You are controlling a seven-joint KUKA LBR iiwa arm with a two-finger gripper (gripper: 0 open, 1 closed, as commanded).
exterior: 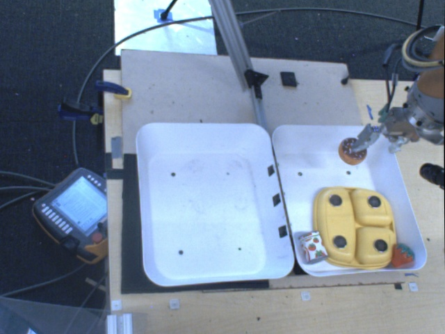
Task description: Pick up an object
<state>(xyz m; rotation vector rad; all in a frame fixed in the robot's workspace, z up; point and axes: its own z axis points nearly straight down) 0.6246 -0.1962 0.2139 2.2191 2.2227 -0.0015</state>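
Camera view looks down on two white bins. At the far side of the right bin [400, 186], the gripper [363, 145] reaches down onto a small brown donut [352, 152]; I cannot tell its state. Nearer lie a yellow tray [354, 227], a small carton [312, 246] and a strawberry [403, 255].

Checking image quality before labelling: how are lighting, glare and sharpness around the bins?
Camera view: even light, soft shadows; the left bin washes out near white; glare on the panel behind the bench; the claw at the brown disc is slightly blurred.
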